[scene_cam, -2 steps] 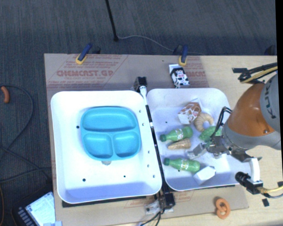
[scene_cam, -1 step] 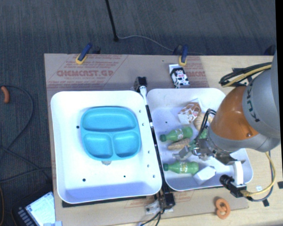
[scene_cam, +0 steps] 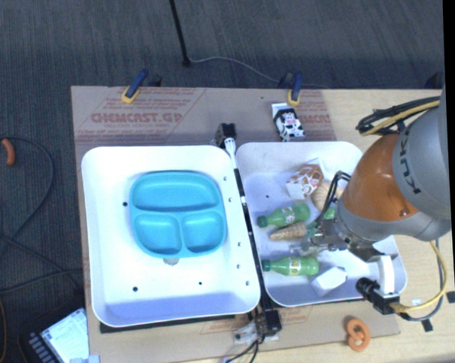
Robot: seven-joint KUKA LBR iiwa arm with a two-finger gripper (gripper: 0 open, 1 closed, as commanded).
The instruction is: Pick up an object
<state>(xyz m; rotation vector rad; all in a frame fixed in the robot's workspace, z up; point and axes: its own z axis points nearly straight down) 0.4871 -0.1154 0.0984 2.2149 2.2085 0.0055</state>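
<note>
Camera view: gripper [scene_cam: 314, 237] is sitting low in the right bin [scene_cam: 268, 156], between two green bottles [scene_cam: 284, 216]. Can't tell its grip state. Blue tray [scene_cam: 178, 213] is lying in the left bin [scene_cam: 106, 171].

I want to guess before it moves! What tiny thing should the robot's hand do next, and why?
Probably lower straight down a little. The hand sits in the right bin between two green bottles, one above it in the view and one below, beside a tan cone-shaped toy, and nothing shows gripped.
</note>
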